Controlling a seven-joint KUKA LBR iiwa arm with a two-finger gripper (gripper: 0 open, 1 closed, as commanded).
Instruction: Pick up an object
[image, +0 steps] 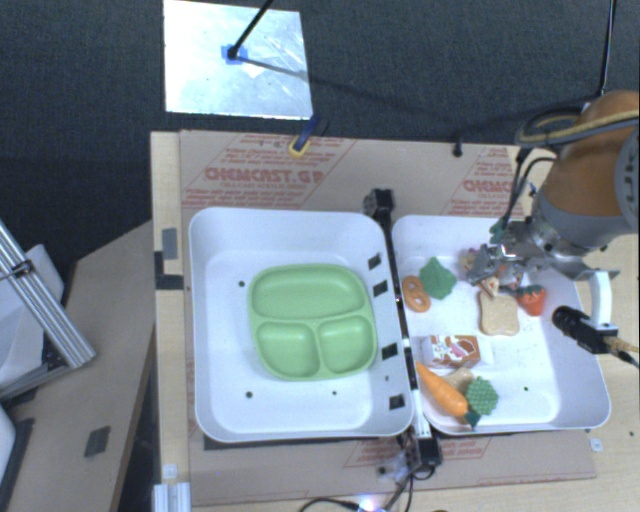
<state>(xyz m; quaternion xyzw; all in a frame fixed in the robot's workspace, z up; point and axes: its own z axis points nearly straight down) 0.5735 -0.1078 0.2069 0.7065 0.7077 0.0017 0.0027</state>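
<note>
The right bin (560, 395) holds several toy foods. A green broccoli piece (436, 277) and an orange pretzel (415, 292) lie at its left. A tan bread slice (498, 313) and a red tomato-like piece (531, 298) sit near the middle right. A red and white packet (455, 350), a carrot (442, 389) and a second green piece (481, 396) lie at the front. My gripper (487, 263) hangs over the bin's back, just above the bread slice and beside the red piece. Its fingers are a small grey cluster there.
The left bin (215, 300) carries a green divided plate (311, 320). The arm's orange and grey body (590, 170) covers the right bin's far right corner. A black fixture (580, 328) sticks in at the right. A shiny sheet (238, 58) lies behind the bench.
</note>
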